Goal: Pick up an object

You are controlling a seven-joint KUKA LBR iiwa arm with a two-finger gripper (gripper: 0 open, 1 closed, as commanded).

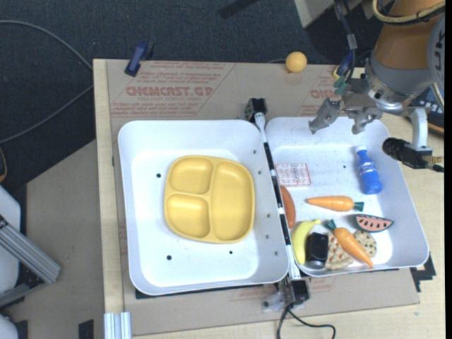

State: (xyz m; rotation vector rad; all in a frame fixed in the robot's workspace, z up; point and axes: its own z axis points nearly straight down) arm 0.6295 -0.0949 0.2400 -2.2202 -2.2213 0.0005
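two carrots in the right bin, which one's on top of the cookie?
The lower carrot, lying diagonally across the cookie. The upper carrot lies level on bare bin floor.

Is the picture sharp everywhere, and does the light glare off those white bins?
Camera view: even, soft light; the right bin and left bin look bright without harsh glare. The yellow plate and blue bottle are fairly crisp; the gripper looks slightly soft.
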